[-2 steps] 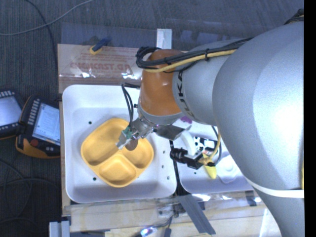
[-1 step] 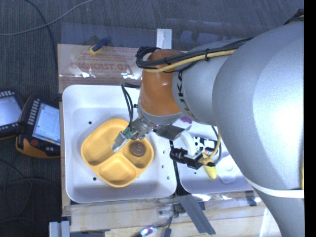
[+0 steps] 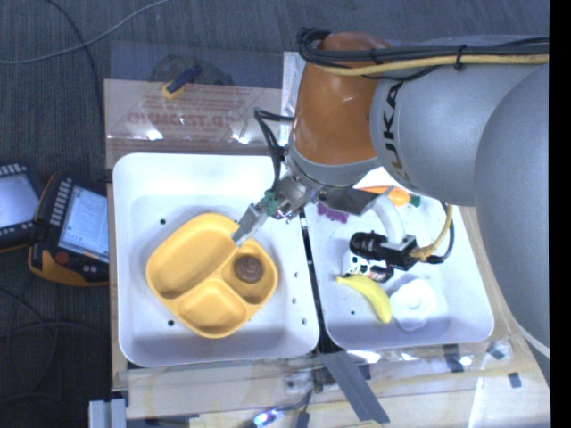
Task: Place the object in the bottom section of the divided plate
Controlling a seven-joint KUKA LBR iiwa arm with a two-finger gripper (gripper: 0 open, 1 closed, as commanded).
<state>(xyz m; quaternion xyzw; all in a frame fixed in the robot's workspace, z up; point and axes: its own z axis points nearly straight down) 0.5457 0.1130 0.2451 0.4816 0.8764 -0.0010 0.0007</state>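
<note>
Looming grey arm [image 3: 464, 114] reaches left; its gripper [image 3: 243, 229] hovers at the yellow divided plate [image 3: 183, 261], just up-left of the brown object [image 3: 249, 269] lying in the plate's right section.

We see the gripper [image 3: 245, 227] over the yellow divided plate [image 3: 198, 275] in the left bin [image 3: 134, 239]; a brown object [image 3: 249, 269] sits in one section.

I work in a robotics lab: two white bins [image 3: 125, 266] on my tabletop, a teach pendant [image 3: 70, 230] on grey carpet [image 3: 53, 78], loose cables [image 3: 80, 34] trailing past.
</note>
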